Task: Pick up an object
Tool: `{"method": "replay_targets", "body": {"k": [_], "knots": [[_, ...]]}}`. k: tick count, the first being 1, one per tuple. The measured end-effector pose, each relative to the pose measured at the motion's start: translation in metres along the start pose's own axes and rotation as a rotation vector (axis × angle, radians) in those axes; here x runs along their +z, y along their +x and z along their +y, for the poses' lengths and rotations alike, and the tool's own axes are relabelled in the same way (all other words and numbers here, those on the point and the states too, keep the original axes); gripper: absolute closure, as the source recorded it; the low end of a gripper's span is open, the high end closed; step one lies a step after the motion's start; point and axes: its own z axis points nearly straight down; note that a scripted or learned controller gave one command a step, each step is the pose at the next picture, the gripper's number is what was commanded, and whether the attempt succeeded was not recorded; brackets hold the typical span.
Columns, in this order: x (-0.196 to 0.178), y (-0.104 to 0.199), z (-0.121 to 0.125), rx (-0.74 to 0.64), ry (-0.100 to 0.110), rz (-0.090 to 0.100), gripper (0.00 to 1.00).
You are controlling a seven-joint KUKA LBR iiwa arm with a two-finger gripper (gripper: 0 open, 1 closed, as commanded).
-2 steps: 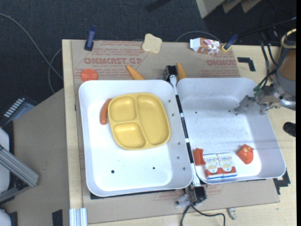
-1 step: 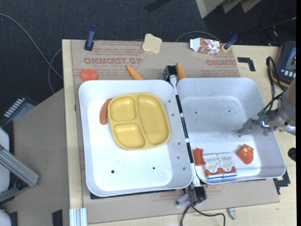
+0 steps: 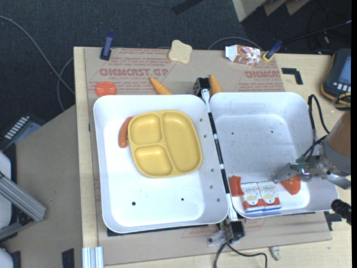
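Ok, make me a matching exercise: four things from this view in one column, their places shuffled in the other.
Things:
1. yellow divided plate
2. juice carton
3. bread slice
4. hot dog

Places:
A. on the board behind the bins
B. middle of the left bin
C. front of the right bin
D. left bin, beside the plate's left edge

Pairs: 1-B, 2-C, 3-A, 4-D

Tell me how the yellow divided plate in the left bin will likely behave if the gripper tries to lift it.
The yellow divided plate looks like moulded plastic, so probably stiff and light. It lies flat, so it is unlikely to roll or tip. Its wide, glossy, rounded rim may slip from narrow jaws.
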Motion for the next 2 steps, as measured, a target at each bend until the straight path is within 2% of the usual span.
{"method": "replay_targets", "body": {"k": [1,2], "knots": [[-0.011,-0.001,0.001,0.001,-0.004,-0.003,1.00],[-0.027,0.070,0.071,-0.002,-0.003,-0.001,1.00]]}}
